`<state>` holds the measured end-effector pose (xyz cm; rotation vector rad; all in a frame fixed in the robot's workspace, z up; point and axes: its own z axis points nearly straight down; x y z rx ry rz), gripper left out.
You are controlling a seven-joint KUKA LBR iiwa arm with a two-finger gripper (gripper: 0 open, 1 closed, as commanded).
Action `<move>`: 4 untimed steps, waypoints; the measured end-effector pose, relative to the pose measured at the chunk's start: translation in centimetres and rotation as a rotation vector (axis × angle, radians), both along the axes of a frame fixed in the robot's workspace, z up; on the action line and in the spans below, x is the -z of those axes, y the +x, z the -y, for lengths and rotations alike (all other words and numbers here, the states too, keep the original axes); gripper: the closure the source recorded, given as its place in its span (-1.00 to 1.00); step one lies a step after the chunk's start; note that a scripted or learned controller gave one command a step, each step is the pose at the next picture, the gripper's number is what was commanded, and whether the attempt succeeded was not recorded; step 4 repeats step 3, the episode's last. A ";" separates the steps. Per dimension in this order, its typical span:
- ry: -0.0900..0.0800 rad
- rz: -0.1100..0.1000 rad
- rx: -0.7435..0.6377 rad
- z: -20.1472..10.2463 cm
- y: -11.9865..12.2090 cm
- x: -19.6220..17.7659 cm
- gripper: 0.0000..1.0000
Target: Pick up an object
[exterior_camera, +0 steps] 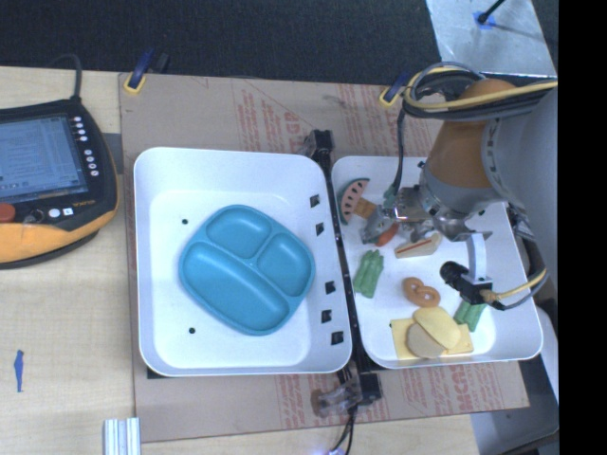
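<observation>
**Arm hanging over the right bin's toy food**

Two white bins are sitting side by side on the bench. The left bin (152,254) is holding one thing: a blue tray (247,268) with three compartments, lying flat near the middle of the floor.

The right bin (517,344) is carrying the small items. A watermelon slice (356,197) is lying at its far left corner. A green vegetable (368,273) is resting near the left wall, about halfway down. A brown pretzel-like piece (420,292) is lying near the middle. At the near edge, a yellow slab (406,335) is lying flat, with a yellow and tan piece (432,330) resting on top of it. A small green piece (469,313) is sitting just to their right. A wedge-shaped slice (419,246) is lying just under the wrist.

The arm (474,159) is reaching in from the right, and the gripper (394,221) is hanging over the far part of the right bin, between the watermelon slice and the wedge-shaped slice. A small red-orange bit is showing beside it; whether the gripper is clamping anything cannot be told.

A tablet (43,164) is lying on the bench to the left of the bins.
</observation>
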<state>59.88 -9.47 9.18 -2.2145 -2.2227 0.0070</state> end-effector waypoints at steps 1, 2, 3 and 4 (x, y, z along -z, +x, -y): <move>0.000 0.006 -0.002 -0.3 1.4 -0.1 -1.00; -0.001 0.004 -0.003 -0.2 1.3 -1.2 1.00; 0.004 0.012 -0.008 -8.4 -0.6 -10.6 1.00; 0.004 0.012 -0.008 -8.4 -0.6 -10.6 1.00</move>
